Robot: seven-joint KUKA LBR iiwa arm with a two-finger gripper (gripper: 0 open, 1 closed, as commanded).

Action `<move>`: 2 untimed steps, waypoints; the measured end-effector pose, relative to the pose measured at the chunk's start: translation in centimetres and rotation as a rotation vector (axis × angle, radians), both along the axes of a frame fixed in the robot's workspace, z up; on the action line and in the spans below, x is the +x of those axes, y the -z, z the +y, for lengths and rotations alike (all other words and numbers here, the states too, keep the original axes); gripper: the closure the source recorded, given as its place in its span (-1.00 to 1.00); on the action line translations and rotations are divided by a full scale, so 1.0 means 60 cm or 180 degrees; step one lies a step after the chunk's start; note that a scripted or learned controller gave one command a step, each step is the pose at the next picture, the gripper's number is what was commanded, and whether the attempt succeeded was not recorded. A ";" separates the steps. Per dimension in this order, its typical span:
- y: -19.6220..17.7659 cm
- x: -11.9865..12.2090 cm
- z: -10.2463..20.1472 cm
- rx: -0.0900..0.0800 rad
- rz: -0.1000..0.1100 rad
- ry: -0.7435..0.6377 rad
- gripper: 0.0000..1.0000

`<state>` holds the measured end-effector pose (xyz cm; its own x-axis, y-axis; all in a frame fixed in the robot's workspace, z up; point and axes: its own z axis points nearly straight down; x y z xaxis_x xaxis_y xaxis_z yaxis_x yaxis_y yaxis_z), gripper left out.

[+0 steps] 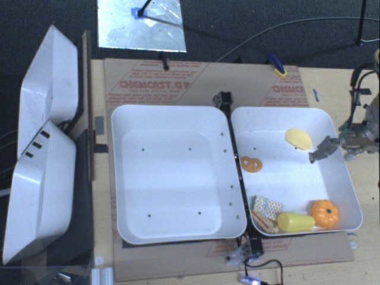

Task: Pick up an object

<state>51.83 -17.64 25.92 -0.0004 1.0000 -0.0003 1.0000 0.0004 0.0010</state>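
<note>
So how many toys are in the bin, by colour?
Yellow: 2, the pale piece and the yellow block
Orange: 2, the pretzel and the pumpkin
Mixed colours: 1, the sandwich
Total: 5, all in the right bin

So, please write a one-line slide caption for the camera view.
Robot hand over the right bin near a yellow piece, pretzel and orange pumpkin.

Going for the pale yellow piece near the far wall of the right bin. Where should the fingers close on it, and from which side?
Come straight down from above. The pale yellow piece lies flat and alone, apart from the pretzel, so both long edges look open. Close across its narrower width, near the middle. The gripper is just beside it, so probably only a short shift is needed.
</note>
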 end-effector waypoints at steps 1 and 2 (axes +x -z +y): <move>0.098 0.019 0.098 0.0007 0.0015 -0.0016 -1.00; 0.177 0.015 0.151 0.0005 0.0014 -0.0007 -1.00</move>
<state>52.72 -8.60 15.28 -0.0027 1.0000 0.0011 1.0000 0.0027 -0.0034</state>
